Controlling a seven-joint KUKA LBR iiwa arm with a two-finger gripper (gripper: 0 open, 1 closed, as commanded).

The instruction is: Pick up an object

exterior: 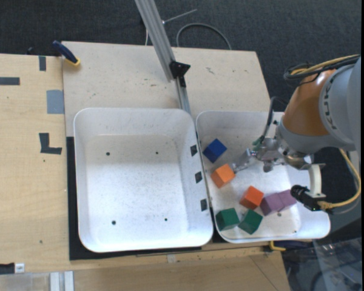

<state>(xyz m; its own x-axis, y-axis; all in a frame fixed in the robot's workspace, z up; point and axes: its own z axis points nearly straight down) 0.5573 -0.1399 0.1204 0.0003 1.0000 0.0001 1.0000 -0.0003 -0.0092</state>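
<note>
Two shallow white bins sit side by side on the bench: the left bin [136, 180] and the right bin [242, 123], which holds a scatter of small blocks. The grey arm [327, 111] with its orange band reaches in from the right and hangs over the right bin, its gripper [246, 159] low above the bin floor and pointing toward the middle of the bin. Whether the pincer is spread or pressed together cannot be told from this angle, and nothing shows between its tips. Just beside the gripper's tip, to its lower left, lies an orange cube [224, 174]; a blue cube [215, 150] sits a little above that one, nearer the bin's left wall. Lower down, a red-orange cube [252, 196] touches a purple block [278, 202], and two dark green cubes [239, 219] rest close together near the bin's front rim.
</note>
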